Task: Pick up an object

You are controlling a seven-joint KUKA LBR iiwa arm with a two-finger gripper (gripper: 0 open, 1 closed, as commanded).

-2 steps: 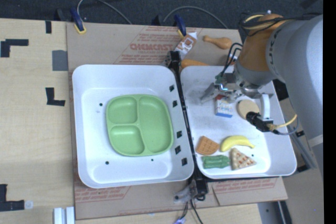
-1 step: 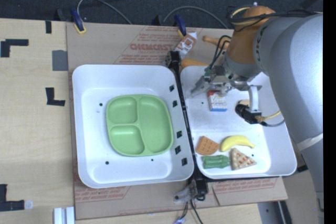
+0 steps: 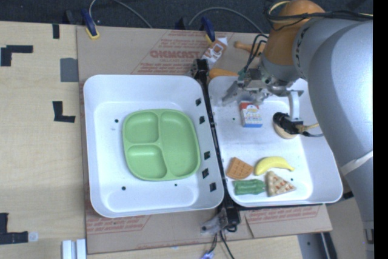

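Scanning from nine o'clock, we see a green divided plate (image 3: 161, 144) in the left bin (image 3: 97, 130); toward three o'clock our gripper (image 3: 247, 94) hovers above a small carton (image 3: 251, 115) in the right bin (image 3: 321, 173), fingers' state we cannot tell.

One fixed camera looks down, apparently slanted, on both bins (image 3: 91, 130).

Two shallow white plastic bins sit side by side on the bench. The left bin (image 3: 97, 130) holds a green three-compartment plate (image 3: 161, 144). In the right bin (image 3: 321, 182), a small milk carton (image 3: 251, 114) stands toward the back, below the gripper (image 3: 247, 89). Near the front lie a square brown waffle (image 3: 239, 168), a yellow banana (image 3: 273, 164) to its right, a green vegetable piece (image 3: 249, 187) and a pizza slice (image 3: 279, 184).
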